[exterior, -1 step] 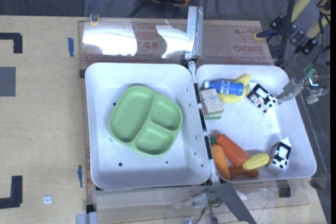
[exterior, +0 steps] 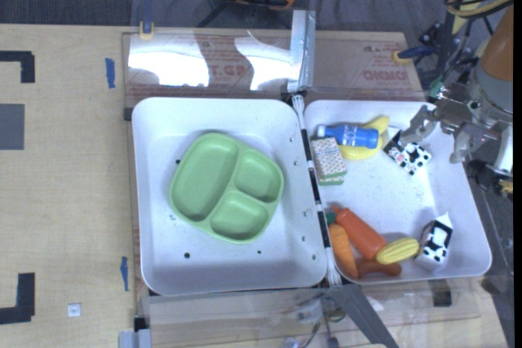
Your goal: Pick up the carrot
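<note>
The carrot [exterior: 356,232] lay at the bottom left of the right bin [exterior: 457,200], touching a yellow banana [exterior: 397,250]. The gripper [exterior: 443,133] hung open and empty above that bin's top right, well apart from the carrot.

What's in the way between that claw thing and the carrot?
Camera view: mostly bare bin floor between gripper and carrot; a black-and-white toy lies beside the gripper.
</note>
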`<state>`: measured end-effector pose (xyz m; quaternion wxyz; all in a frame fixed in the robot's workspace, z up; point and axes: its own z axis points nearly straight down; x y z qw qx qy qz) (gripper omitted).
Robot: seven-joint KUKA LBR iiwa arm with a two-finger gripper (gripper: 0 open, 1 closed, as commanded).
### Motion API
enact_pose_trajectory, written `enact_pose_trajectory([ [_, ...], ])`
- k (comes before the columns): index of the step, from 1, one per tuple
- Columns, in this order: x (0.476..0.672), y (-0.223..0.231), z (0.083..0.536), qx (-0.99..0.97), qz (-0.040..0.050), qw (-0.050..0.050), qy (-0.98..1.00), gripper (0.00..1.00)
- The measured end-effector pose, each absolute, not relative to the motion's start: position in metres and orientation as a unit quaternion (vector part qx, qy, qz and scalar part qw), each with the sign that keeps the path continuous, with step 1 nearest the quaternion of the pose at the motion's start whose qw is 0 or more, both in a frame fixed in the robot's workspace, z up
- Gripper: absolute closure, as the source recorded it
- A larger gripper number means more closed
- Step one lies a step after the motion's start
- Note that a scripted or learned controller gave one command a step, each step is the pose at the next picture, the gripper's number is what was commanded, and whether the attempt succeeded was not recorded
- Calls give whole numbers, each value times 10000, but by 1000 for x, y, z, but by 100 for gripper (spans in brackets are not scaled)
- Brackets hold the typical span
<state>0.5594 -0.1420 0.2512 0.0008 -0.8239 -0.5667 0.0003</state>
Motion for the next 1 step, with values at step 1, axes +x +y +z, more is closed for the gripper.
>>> enact_pose_trajectory([
  [1,560,-142,261,-8236,1,1,-5672,100],
])
